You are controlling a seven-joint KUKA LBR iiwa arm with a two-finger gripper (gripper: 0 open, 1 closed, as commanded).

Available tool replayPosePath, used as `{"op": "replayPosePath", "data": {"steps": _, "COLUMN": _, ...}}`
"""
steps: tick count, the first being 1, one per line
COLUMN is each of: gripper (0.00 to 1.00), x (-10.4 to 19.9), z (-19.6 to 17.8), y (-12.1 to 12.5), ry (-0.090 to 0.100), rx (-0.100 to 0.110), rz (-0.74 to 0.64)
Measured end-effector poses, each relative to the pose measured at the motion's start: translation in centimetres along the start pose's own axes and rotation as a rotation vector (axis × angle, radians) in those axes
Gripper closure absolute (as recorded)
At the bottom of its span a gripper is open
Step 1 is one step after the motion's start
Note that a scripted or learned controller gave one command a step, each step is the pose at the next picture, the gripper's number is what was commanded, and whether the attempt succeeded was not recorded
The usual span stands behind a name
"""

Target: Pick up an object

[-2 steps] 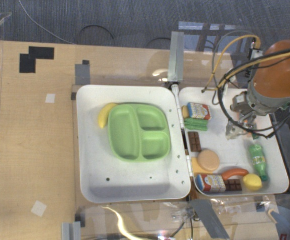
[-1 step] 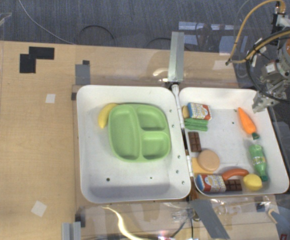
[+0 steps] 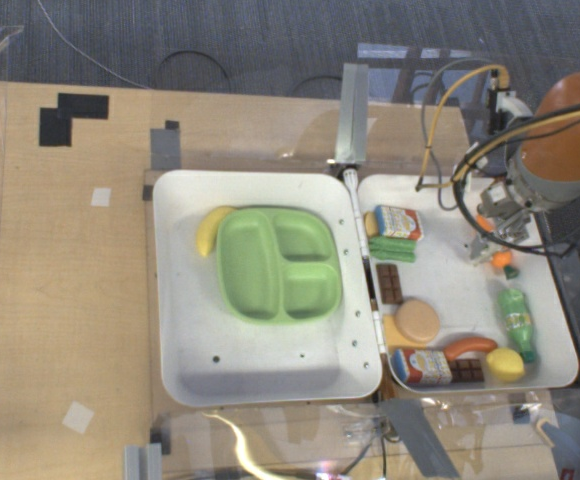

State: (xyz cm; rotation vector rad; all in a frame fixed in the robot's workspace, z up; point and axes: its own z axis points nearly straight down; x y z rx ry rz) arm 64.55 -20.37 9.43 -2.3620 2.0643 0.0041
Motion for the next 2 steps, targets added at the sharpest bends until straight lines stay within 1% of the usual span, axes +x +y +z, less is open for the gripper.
{"op": "replayPosePath", "data": {"steps": 1, "gripper": 1.00, "x": -1.0, "z": -16.4, "y": -2.9, "ry": 0.011, "rx": 0.019, "rz": -0.087}}
{"op": "replayPosePath", "data": {"steps": 2, "gripper": 1.00, "x": -2.4, "z": -5.2, "y": -1.7, "ry": -0.001, "rx": -0.001, "rz": -0.283}}
